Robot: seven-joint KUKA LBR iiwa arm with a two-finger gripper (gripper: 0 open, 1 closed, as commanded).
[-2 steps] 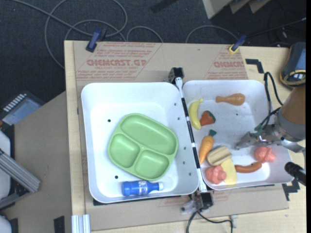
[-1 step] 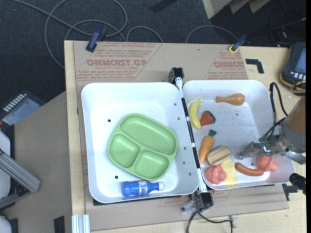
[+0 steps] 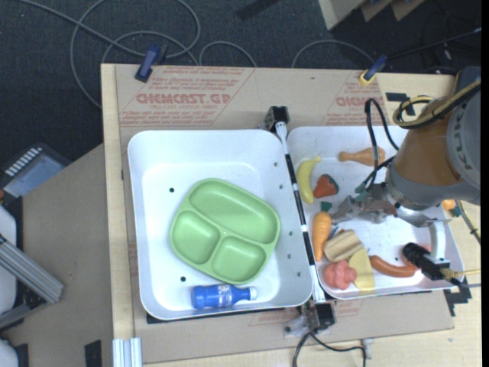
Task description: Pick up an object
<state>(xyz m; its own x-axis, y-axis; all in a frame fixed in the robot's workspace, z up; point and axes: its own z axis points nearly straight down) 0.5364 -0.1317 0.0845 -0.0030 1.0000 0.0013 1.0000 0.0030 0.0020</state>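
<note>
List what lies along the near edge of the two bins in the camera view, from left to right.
Blue plastic bottle lying on its side → pink lumpy toy food → pale yellow wedge → red-orange toy sausage.

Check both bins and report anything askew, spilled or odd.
Nothing spilled or broken. The blue bottle lies on its side by the left bin's near wall, below the green divided plate, which sits tilted. Toy foods crowd the right bin, carrot against the divider.
</note>
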